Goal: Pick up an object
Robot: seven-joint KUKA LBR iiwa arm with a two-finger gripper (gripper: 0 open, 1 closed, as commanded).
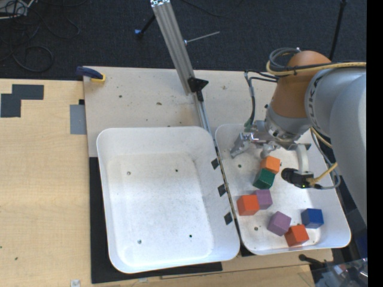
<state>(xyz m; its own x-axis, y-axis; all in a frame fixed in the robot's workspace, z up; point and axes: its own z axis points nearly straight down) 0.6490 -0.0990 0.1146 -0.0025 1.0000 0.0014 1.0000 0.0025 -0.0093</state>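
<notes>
Several small blocks lie in the right bin (335, 238). An orange block (272, 164) sits on top of a green block (264, 179). Further forward a red-orange block (248, 204) touches a purple block (264, 198). Near the front are a second purple block (279, 223), a blue block (312, 217) and an orange-red block (297, 235). My gripper (248, 141) hangs low over the bin's back left part, just up and left of the orange block. Nothing shows in its grasp.
The left bin (119, 160) lies beside the right one, their rims meeting at black clips (220, 189). A slanted aluminium post (176, 43) rises behind the bins. The arm's grey body (341, 118) covers the right bin's back right corner.
</notes>
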